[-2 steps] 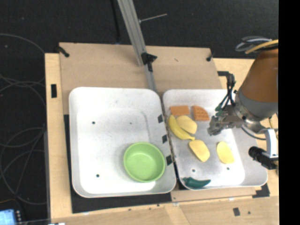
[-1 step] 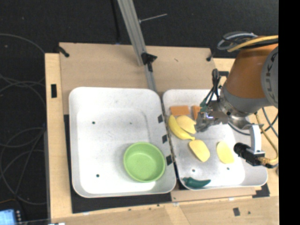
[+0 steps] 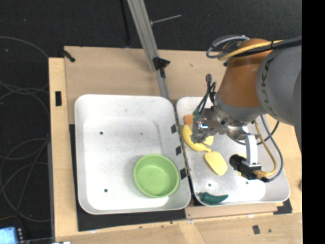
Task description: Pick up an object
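Note:
My gripper (image 3: 202, 128) reaches down into the right bin (image 3: 274, 189), near its left wall, over a yellow banana-shaped object (image 3: 192, 140). A small orange piece (image 3: 188, 119) lies just left of the gripper. A pale yellow lump (image 3: 216, 162) rests below it, toward the bin's middle. At the bin's front edge lies a dark green object (image 3: 213, 199). The arm's orange band and grey wrist cover the back of the right bin.
A green bowl (image 3: 156, 175) sits in the front right part of the left bin (image 3: 101, 121). A slanted metal pole (image 3: 144, 32) rises behind the bins. Black cables and a black connector (image 3: 241, 165) hang beside the wrist.

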Motion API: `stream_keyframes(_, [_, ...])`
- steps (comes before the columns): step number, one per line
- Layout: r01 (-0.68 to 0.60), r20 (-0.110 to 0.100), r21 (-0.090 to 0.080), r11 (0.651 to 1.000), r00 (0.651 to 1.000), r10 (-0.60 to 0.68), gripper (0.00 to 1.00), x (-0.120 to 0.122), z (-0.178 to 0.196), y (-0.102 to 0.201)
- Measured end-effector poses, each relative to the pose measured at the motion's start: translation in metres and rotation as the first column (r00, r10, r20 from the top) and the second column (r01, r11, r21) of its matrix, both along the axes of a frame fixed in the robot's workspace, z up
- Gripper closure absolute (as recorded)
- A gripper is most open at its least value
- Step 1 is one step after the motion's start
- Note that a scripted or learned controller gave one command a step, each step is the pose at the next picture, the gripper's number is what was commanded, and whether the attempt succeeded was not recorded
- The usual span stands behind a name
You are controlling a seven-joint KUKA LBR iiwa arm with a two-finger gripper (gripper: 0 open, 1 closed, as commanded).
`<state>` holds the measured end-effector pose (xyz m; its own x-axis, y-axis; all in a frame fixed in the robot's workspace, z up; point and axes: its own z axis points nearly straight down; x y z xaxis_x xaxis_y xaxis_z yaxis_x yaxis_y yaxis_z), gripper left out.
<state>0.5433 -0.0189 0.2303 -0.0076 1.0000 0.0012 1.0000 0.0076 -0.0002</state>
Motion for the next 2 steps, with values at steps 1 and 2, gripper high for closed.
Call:
stream_keyframes(1, [0.005, -0.002, -0.001, 1.0, 1.0, -0.005, 1.0, 0.002, -0.008, 0.048])
stream_keyframes(2, [-0.002, 0.001, 0.002, 1.0, 1.0, 0.002, 1.0, 0.005, 0.006, 0.108])
